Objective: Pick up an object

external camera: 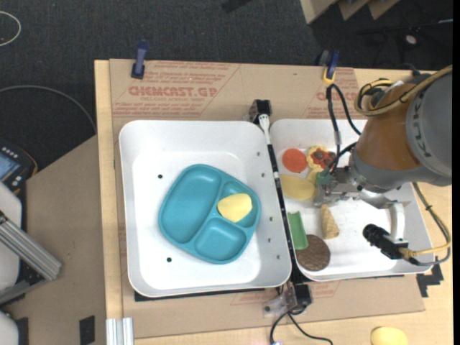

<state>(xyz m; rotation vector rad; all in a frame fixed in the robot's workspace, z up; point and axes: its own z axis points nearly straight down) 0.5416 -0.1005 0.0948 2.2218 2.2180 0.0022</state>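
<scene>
1. Two shallow white bins sit side by side on a brown board (215,92) in my one overhead camera view: the left bin (136,192) and the right bin (359,254), their inner rims touching.
2. Red print on the board above the left bin reads "CHEMCAST", followed by what looks like "G P". The finer lines around it are too small for me to read. A blue clamp (139,57) grips the board's far edge on the left, and a second blue clamp (330,63) grips it on the right.
3. In the left bin lies a teal divided plate (188,207), tilted on the diagonal. A yellow lump (235,207) rests in the compartment nearest the right bin.
4. The candidates for picking crowd the left half of the right bin. A red round piece (294,159) lies at the far end with a multi-coloured toy (318,157) just beside it, and a pale yellow piece (297,187) lies below them. A green block (297,230) lies along the bin's left wall. A tan chunk (329,223) lies beside it, and a brown disc (314,254) lies nearest the camera.
5. The grey-and-orange arm (388,146) reaches in from the right. Its gripper (329,187) hangs low over the right bin, between the pale yellow piece and the tan chunk. I cannot tell whether it is set wide or narrow, and I see nothing held in it.
</scene>
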